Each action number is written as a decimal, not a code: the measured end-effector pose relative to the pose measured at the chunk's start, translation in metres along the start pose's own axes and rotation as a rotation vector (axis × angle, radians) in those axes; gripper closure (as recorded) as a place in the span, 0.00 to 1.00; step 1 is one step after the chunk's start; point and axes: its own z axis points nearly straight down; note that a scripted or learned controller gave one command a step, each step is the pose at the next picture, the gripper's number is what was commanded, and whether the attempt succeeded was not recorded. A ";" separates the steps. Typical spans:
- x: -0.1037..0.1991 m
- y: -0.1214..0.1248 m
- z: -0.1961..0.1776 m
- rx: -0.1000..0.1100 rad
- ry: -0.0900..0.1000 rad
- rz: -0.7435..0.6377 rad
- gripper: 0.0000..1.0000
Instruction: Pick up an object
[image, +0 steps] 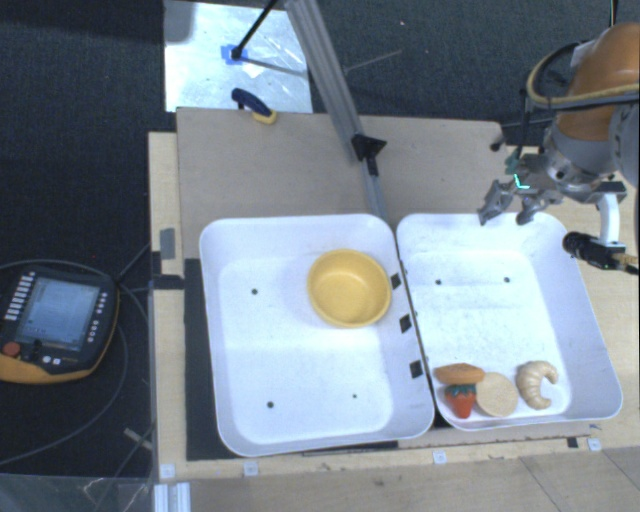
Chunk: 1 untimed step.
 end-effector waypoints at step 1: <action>0.000 0.000 0.000 0.000 0.000 0.000 0.00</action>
